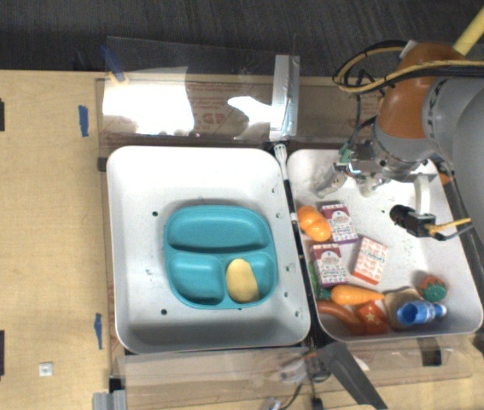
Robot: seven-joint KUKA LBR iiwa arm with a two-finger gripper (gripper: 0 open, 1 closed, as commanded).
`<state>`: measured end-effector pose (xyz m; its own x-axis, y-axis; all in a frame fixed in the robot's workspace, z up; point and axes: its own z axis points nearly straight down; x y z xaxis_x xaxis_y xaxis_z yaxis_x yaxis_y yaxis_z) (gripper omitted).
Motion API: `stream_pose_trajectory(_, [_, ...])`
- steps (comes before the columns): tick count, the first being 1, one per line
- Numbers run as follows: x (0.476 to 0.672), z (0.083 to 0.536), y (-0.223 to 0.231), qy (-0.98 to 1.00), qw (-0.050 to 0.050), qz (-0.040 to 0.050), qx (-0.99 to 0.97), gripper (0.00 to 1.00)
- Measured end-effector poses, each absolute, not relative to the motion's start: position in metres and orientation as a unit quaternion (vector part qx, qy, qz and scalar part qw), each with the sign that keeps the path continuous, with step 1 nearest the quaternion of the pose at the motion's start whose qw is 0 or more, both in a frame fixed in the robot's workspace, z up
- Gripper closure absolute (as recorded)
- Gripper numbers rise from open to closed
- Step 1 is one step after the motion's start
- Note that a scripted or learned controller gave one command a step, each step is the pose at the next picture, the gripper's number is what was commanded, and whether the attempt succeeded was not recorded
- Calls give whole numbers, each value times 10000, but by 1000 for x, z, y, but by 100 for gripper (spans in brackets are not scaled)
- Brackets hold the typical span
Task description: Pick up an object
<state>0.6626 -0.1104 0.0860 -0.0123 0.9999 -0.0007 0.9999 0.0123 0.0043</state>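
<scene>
The right-hand shallow white bin (pixel 468 310) holds the clutter: a small orange fruit-shaped toy (pixel 313 223), patterned card boxes (pixel 338 223), a carrot-like orange piece (pixel 352 295) and a blue-capped bottle (pixel 416 313). The toy fruit looks light, hard and smooth, so it may roll; a grip across its middle seems best. The boxes look stiff and flat, harder to pinch. The gripper (pixel 357 171) hangs over the bin's far corner; whether its fingers are spread or closed I cannot tell, and nothing appears between them.
</scene>
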Motion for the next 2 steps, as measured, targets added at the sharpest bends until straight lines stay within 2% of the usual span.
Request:
stream_pose_trajectory(1, [640, 87, -119, 6862, 6, 10, 7274, 0])
stream_pose_trajectory(2, [631, 87, -108, 6853, 10, 8, 7282, 0])
